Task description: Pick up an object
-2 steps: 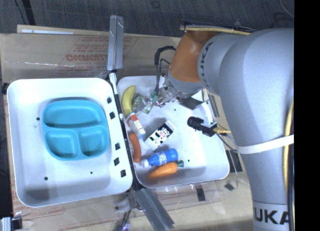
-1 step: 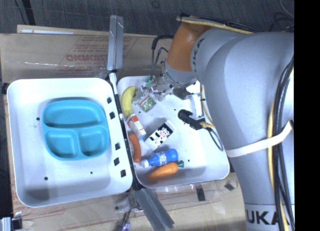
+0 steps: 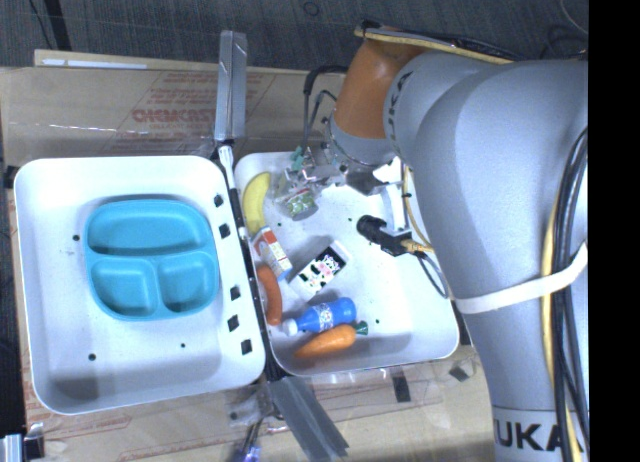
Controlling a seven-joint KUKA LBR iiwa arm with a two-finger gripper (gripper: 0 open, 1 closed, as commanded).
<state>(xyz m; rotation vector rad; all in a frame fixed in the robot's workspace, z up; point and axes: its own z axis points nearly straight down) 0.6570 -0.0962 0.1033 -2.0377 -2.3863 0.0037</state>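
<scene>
The gripper (image 3: 298, 188) sits low in the back left part of the right bin (image 3: 400, 300), and its tips blur into a greenish clutter beneath them, so I cannot tell whether it is open, closed or gripping anything. The grey arm (image 3: 480, 180) covers the bin's right rim and far corner. Just left of the gripper lies a banana (image 3: 256, 200), partly behind the divider. Toward the front lie a red and white tube (image 3: 272, 250), a black and white box (image 3: 322, 268), a sausage (image 3: 269, 295), a blue bottle (image 3: 322, 317) and a carrot (image 3: 325, 340), the last 2 touching. The left bin (image 3: 60, 350) holds 1 blue tray (image 3: 150, 255) with 3 compartments.
</scene>
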